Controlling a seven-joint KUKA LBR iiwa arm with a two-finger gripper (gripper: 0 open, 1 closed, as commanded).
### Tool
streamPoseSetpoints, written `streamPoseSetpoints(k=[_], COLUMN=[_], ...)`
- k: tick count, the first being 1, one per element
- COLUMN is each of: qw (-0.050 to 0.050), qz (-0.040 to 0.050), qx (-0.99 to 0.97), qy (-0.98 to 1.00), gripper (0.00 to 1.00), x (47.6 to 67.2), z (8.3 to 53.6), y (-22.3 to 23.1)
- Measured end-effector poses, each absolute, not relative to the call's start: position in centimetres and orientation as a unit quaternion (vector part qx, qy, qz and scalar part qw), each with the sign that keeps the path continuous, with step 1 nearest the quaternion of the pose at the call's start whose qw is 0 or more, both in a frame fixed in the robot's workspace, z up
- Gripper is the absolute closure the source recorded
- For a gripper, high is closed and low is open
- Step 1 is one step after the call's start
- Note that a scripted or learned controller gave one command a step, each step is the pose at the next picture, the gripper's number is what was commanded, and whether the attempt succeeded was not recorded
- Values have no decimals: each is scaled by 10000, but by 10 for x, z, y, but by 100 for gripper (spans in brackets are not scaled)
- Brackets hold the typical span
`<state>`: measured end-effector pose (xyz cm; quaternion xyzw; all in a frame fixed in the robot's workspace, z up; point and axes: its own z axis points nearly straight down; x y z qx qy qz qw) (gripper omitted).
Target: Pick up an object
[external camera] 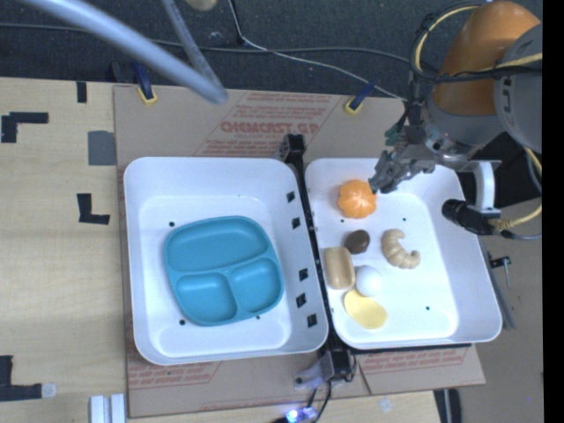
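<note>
Orange is catching the eye first: a round orange (357, 199) is lying in the right bin (445, 320), in its upper left part, close to the black divider (304, 236) that is separating this bin from the left bin (141, 236). The gripper (385, 183) is hanging just beside the orange, at its upper right, with the tips nearly touching the fruit. Nothing is sitting between them, and whether the claw is open or closed I cannot tell, since the tips are merging into one dark shape. The arm (485, 60) is reaching toward the orange from the upper right, its orange band above the wrist.

Below the orange, a small brown ball (357, 241) is resting near it. To the right of that ball, a tan croissant (401, 249) is lying curled, apart from the orange. Lower left of the orange, a beige bread roll (337, 267) is lying along the divider, and a white egg (369, 282) is touching the roll's right side. Farthest below the orange, a pale yellow piece (365, 311) is lying just under the egg.

Across the divider from the orange, a blue sectioned plate (223, 270) is sitting in the left bin, well apart from the fruit.
</note>
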<state>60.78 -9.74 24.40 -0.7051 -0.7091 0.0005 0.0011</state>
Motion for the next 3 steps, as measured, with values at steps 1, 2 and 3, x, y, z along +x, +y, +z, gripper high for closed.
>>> streamPoseSetpoints(k=[1,2,3], qw=[14,18,11], qz=[1,14,8], qx=[-7048,-7053,-7051], qy=[-7094,-7089,-7091], gripper=[100,100,100], x=[593,567,563], z=[249,237,232], y=[-45,9,56])
